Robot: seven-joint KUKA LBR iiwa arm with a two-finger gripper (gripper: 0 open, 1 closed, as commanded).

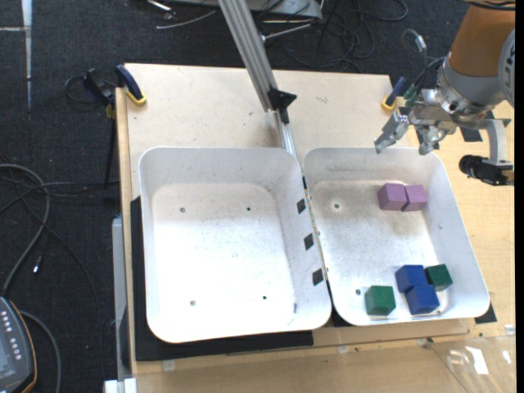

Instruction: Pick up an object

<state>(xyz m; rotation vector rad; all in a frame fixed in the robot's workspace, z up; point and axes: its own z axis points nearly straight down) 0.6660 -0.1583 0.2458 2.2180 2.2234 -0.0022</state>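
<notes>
My gripper [406,142] hangs over the far rim of the right bin [458,219], its two fingers spread apart and open with nothing between them. Below it, in the bin's far part, lie two purple blocks [401,196] side by side. Near the bin's front edge sit a green block [380,300], two blue blocks [416,287] touching each other, and a dark green block [439,276] just to their right.
The left bin [155,219] stands beside the right one, sharing a raised middle rim. A slanted metal bar [250,43] reaches down to the bins' far junction. Clamps [123,82] sit on the bench's far corners.
</notes>
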